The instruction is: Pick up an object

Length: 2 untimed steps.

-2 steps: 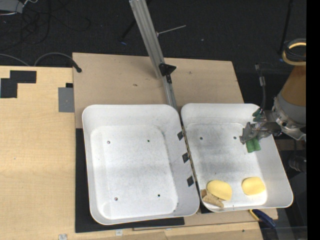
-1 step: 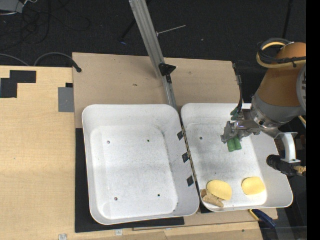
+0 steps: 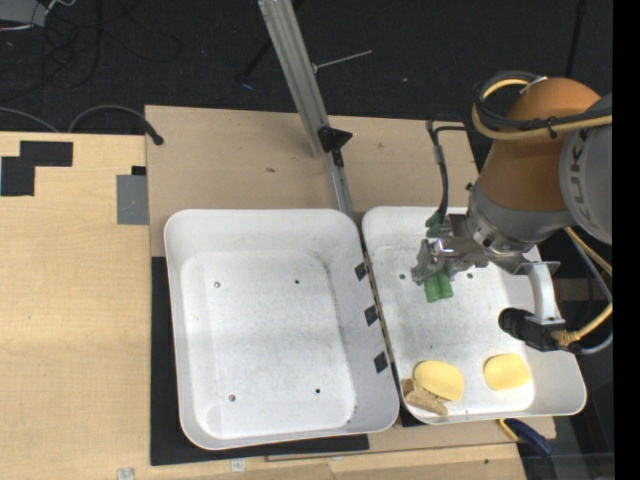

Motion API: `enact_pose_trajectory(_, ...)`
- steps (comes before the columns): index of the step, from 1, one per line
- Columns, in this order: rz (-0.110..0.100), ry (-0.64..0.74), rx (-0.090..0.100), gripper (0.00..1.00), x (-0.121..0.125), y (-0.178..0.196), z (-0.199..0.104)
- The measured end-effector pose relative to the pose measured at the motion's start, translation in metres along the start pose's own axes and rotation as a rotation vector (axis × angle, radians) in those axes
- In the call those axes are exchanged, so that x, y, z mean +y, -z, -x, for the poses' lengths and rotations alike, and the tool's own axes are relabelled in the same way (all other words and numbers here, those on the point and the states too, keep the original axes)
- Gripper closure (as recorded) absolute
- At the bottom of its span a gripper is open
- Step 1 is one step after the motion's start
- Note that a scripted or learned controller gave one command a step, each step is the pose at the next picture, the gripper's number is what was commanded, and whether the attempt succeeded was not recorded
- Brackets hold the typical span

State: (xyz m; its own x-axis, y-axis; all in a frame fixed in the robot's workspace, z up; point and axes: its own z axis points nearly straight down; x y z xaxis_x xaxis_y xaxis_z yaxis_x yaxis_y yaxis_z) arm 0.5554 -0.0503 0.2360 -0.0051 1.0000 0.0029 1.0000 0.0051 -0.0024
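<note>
Bench (image 3: pixel 80 298): pale wood surface bore two shallow white bins side by side.
Left bin (image 3: pixel 262 328): white tray with a few small dark specks on its floor.
Right bin (image 3: pixel 400 238): white tray under the arm; held all loose items seen.
Divider: the bins' adjoining rims met at a seam with small black clips (image 3: pixel 372 315) along it.
Yellow piece, left (image 3: pixel 439 379): rounded, lay near the front edge of the right bin.
Tan scrap (image 3: pixel 428 400): small, lay touching the front of that yellow piece.
Yellow piece, right (image 3: pixel 507 371): rounded, lay apart from the first, toward the bin's front right corner.
Metal rail (image 3: pixel 298 78): slanted silver bar ran from the top of the view down to the rear of the bins.
Arm (image 3: pixel 545 158): grey with an orange band, reached in from the right over the right bin.
Gripper (image 3: pixel 436 268): hung over the rear middle of the right bin; finger spread could not be judged.
Green object (image 3: pixel 438 286): small block seen at the fingertips, just below the gripper; whether it was clamped or merely beneath could not be told.
</note>
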Motion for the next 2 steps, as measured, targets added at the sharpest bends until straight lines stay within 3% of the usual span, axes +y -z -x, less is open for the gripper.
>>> enact_pose_trajectory(2,-0.002,-0.001,-0.001,1.0,0.013,-0.021,-0.107)
